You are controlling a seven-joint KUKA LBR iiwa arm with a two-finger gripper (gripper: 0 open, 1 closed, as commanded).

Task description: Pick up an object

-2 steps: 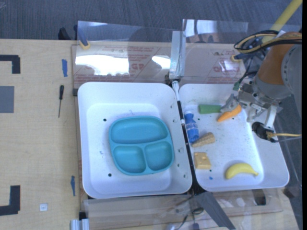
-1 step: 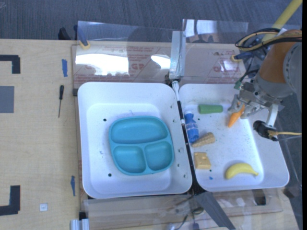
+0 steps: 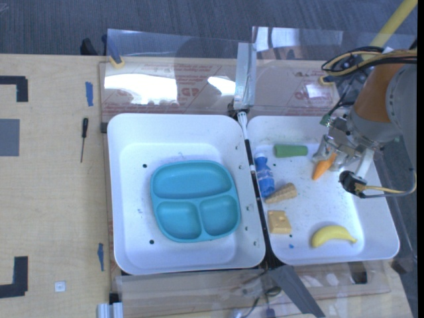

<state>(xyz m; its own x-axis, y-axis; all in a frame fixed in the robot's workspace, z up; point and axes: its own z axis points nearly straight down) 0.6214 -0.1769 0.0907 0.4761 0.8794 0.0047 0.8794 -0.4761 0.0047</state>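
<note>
Overhead slanted view of a bench w/ two white bins sitting side by side. The left bin [image 3: 126,144] is holding a blue tray [image 3: 195,199] w/ three compartments, lying flat near the bin's middle.

Landmark: the carrot [image 3: 320,169], a small orange piece lying tilted in the upper right part of the right bin [image 3: 377,237]. The gripper [image 3: 329,152] is hanging right over the carrot's upper end; its fingers look to be sitting at either side of that end, but can't tell whether they're actually gripping it or how far apart they are. The arm [image 3: 387,105], grey w/ an orange band, is reaching in from above right of the carrot.

Other items, all in the right bin:
- green block [image 3: 291,150], just left of the carrot, slightly higher
- blue bottle [image 3: 264,176], further left, lying along the bin's left wall
- corn cob [image 3: 281,193], below-left of the carrot, touching the bottle
- cheese wedge [image 3: 279,222], below the cob
- banana [image 3: 333,236], well below the carrot, near the bin's front edge
</note>
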